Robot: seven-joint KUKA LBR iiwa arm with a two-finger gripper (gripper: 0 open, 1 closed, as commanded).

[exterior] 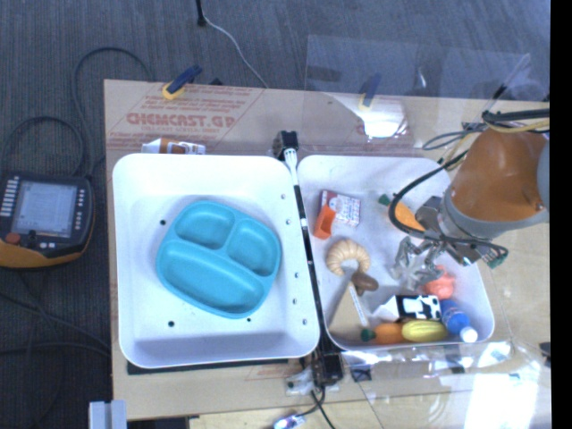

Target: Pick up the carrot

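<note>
An orange carrot (390, 332) with a green tip lies along the front wall of the right bin (313, 266), beside a yellow piece (424, 331). A second orange piece (405, 214) with a green end pokes out from under the arm near the bin's back right; what it is I cannot tell. My gripper (416, 259) hangs low over the right half of this bin, between these two, a good way behind the front carrot and not touching it. Nothing shows in its grasp.
The right bin also holds a red-and-white packet (340, 208), a curled tan pastry (347, 256), a black-and-white block (417, 307), a pink piece (440, 286) and a blue bottle (457, 320). A blue divided plate (219, 257) lies in the left bin (134, 329).
</note>
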